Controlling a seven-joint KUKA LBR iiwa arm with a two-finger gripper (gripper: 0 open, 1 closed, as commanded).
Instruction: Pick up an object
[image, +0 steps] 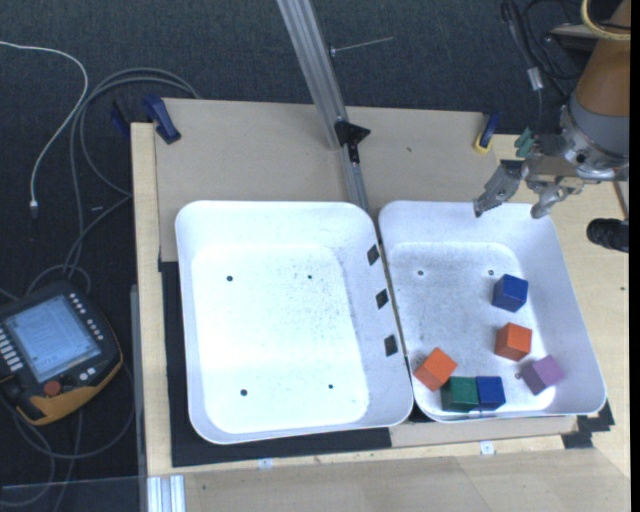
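Note:
My gripper (514, 206) hangs open above the far edge of the right bin (440, 225), its two fingers spread apart with nothing between them. Several small blocks lie in the near half of that bin. A blue block (510, 292) is closest to the gripper, with an orange block (513, 341) just nearer the camera. A purple block (543, 373) sits at the near right. Along the near wall sit another orange block (435, 368), a green block (461, 393) and a second blue block (490, 391), the last two touching.
The left bin (200, 230) stands beside the right one. A metal pole (318, 70) slants down to the gap between the bins at the back. Cables and a teach pendant (50, 345) lie on the floor left of the bench.

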